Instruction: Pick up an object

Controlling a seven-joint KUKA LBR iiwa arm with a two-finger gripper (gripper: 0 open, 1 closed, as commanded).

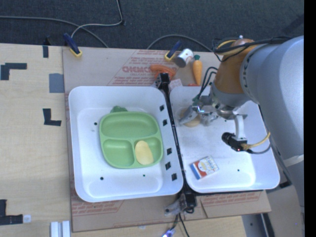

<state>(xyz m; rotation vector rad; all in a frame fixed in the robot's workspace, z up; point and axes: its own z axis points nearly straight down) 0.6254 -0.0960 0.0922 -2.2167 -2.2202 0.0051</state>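
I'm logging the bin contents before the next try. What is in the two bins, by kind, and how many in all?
Green tray: 1
Yellow item on the tray: 1
Small box, right bin: 1
Tan item at the gripper: 1
Total: 4

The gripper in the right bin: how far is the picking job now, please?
Done: the arm has reached into the right bin, and the gripper is low by a small tan object near the divider. In hand: nothing that can be confirmed; the view does not show a thing between the jaws. Left: the grasp and the lift. The small red, white and blue box lies untouched, and the yellow piece sits in the green tray.
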